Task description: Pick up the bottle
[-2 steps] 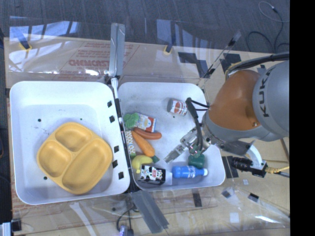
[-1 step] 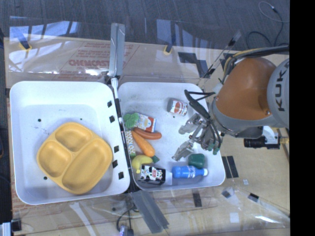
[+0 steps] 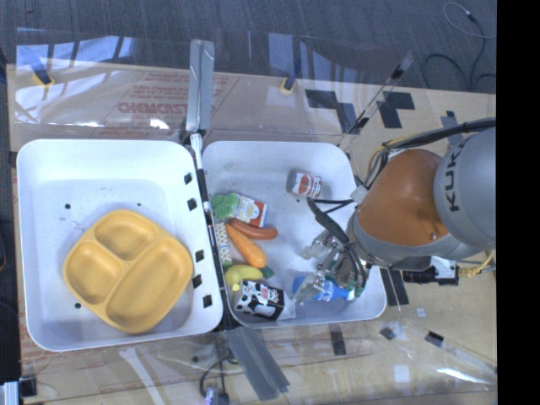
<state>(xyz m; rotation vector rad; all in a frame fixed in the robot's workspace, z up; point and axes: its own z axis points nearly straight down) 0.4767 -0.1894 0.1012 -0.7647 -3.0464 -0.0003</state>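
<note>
At the near edge of the right bin (image 3: 278,152), the bottle (image 3: 323,290), clear with a blue label, lies on its side on the bin floor, and the gripper (image 3: 336,264) hangs directly over it, its fingers (image 3: 325,247) spread apart just above the bottle without closing on it. To the left along the same near edge sit a black-and-white carton (image 3: 258,300) and a banana (image 3: 243,273). Farther back lie a carrot (image 3: 245,245), a sausage (image 3: 256,229) and a green juice box (image 3: 239,207), with a small can (image 3: 305,184) beyond them. The left bin (image 3: 51,163) holds a yellow divided plate (image 3: 126,270).
</note>
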